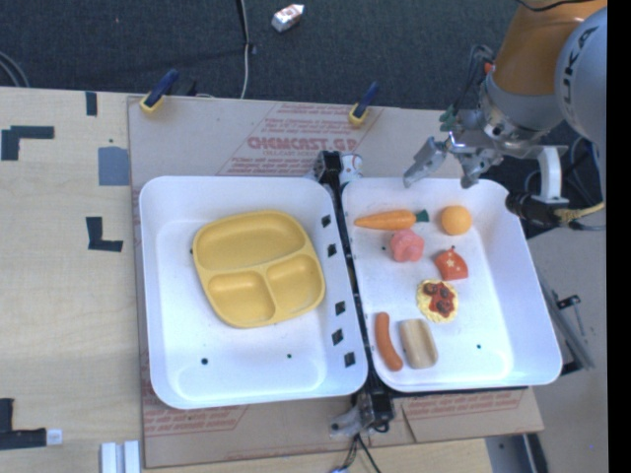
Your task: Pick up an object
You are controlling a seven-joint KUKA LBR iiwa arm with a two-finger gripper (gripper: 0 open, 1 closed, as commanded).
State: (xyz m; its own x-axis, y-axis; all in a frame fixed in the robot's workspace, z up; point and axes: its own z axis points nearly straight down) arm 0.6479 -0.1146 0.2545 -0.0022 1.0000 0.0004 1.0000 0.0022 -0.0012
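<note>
On the bench sits a big brown board (296, 146), and two white bins lie on it side by side. At the far right, the grey and orange arm (547, 47) reaches in. Its gripper (446, 168) hangs over the far edge of the right bin (523, 294). The two fingers are spread wide apart, and nothing is between them.

The left bin (168, 264) holds a yellow plate (258, 267) with three parts. The plate lies flat in the middle of that bin.

The right bin holds the small play food. An orange carrot (386, 221) lies on its side at the far end, close below the gripper but not touching it. Right of the carrot is a round orange ball (455, 220). Just near of the carrot sits a pink lump (406, 246). To the right of the lump is a small red piece (452, 264). Nearer still is a little yellow pizza (438, 301) with red bits on top. At the near end, a tan bun (418, 344) lies just beside an orange sausage (387, 341), which is on its left.

Far away, on the dark floor, lies a small white scrap (287, 16).
</note>
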